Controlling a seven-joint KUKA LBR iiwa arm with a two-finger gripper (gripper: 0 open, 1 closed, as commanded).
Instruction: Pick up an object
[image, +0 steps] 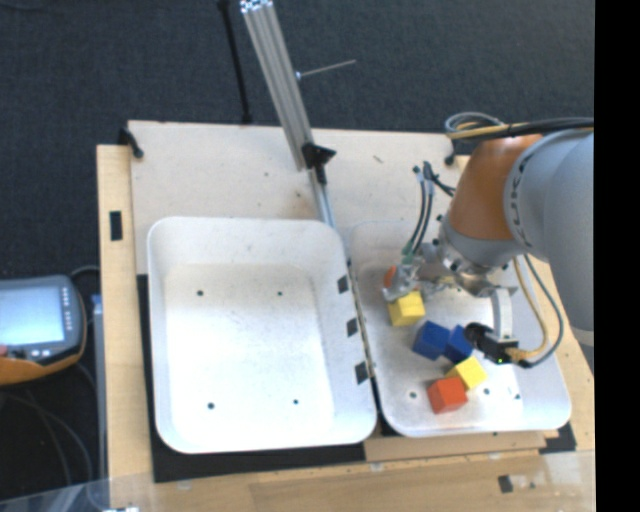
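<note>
Four solid blocks in the right bin (540, 410): yellow cube (406, 309) touching just beneath my gripper (404, 281), blue block (440, 340), smaller yellow cube (470, 373) and orange-red cube (447, 394) farther off; grip state: cannot tell.

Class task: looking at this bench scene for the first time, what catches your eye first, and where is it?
The grey arm with its orange band reaches in from the right, over the right bin. Under its gripper lies a yellow block, with blue blocks, a second yellow and an orange-red one nearer the front.
</note>
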